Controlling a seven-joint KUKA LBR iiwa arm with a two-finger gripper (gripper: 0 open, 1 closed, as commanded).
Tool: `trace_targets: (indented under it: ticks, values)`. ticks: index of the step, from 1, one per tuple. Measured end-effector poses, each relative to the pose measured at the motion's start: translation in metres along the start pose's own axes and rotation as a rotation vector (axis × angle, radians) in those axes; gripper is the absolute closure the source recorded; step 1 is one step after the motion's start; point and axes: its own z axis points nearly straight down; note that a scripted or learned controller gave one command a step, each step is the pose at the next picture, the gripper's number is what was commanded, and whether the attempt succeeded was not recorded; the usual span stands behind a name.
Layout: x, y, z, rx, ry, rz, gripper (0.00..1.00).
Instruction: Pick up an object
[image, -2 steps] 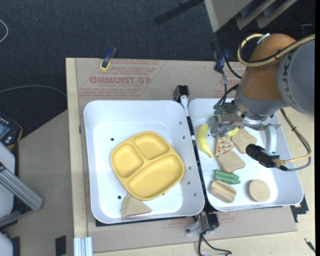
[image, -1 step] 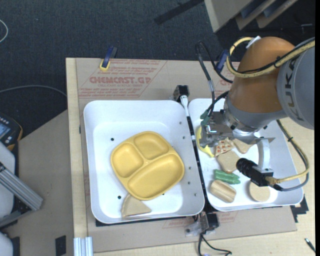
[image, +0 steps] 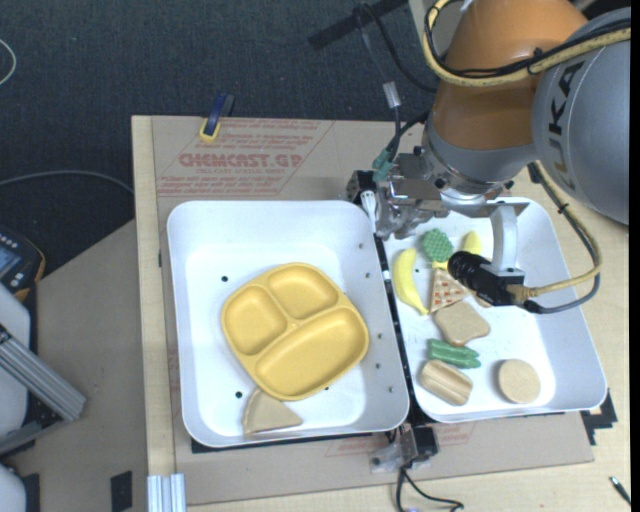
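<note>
The gripper (image: 440, 215) hangs above the right bin's (image: 570, 375) far end, its state impossible to tell. Just below it lies a banana (image: 405, 280). Judged step: approach; next, descend and close.

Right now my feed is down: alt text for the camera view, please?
The arm's gripper hangs over the right bin, above toy food including a banana and pizza slice. The left bin holds a yellow divided plate.

We see a blue-and-yellow clip (image: 214, 117) on the printed board (image: 245, 155), and dark carpet (image: 100, 60) beyond.
</note>
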Motion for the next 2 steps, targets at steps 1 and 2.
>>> trace_targets:
  ticks: [1, 2]
  values:
    - [0.028, -0.027, 0.202, 0.017, -0.001, 0.007, 1.0]
    - [0.071, 0.0, 0.082, -0.004, 0.003, 0.0, 1.0]
